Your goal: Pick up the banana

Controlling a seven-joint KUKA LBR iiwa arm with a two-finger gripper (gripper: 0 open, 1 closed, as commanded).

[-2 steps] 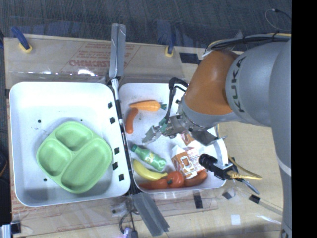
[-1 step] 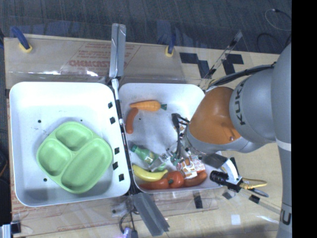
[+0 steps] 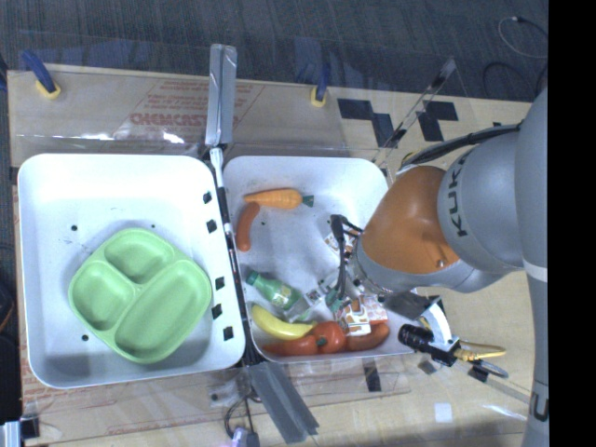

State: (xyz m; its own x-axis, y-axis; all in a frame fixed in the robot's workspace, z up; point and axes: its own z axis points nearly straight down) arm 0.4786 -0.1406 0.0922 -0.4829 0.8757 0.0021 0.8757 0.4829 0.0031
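The banana [image 3: 279,325], light, smooth and curved, wants gripping mid-body; the claw [image 3: 346,291] sits at its two o'clock, opening impossible to tell.

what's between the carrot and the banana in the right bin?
Camera view: a green bottle lies just above the banana; bare bin floor up to the carrot.

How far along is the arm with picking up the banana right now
Done: the arm has reached over the right bin. In hand: nothing that shows; the tool sits above the clutter, to the right of the banana. Left: the banana lies on the bin floor by the red pepper and green bottle, so grasp and lift remain.
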